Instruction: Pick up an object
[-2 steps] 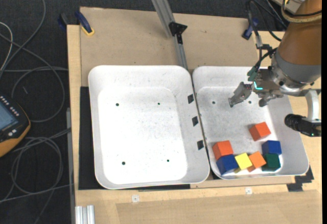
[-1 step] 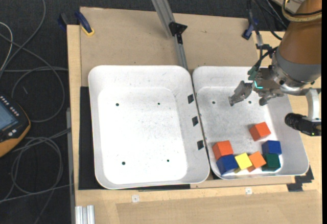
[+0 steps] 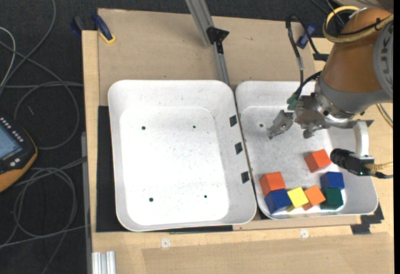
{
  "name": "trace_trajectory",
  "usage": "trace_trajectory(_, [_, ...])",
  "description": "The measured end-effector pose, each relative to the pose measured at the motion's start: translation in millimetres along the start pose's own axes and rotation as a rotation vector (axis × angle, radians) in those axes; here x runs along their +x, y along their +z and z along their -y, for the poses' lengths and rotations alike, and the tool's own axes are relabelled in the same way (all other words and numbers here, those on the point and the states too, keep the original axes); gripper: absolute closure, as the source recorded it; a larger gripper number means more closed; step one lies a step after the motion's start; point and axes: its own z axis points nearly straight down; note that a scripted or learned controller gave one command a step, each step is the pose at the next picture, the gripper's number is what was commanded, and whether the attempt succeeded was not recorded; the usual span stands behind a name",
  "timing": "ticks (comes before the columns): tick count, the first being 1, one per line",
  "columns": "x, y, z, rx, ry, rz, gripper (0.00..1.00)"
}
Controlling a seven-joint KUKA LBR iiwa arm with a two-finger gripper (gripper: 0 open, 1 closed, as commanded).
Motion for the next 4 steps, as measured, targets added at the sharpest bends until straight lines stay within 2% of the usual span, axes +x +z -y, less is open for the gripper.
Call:
trace_trajectory(2, [-4.5, 97.7, 4.7, 0.001, 0.001, 0.000, 0.00])
trace_trajectory(3, [-4.6, 83.6, 2.4, -0.009, 0.001, 0.001, 1.00])
trace_trajectory(4, [-4.1, 28.4, -9.2, -0.015, -0.002, 0.003, 1.00])
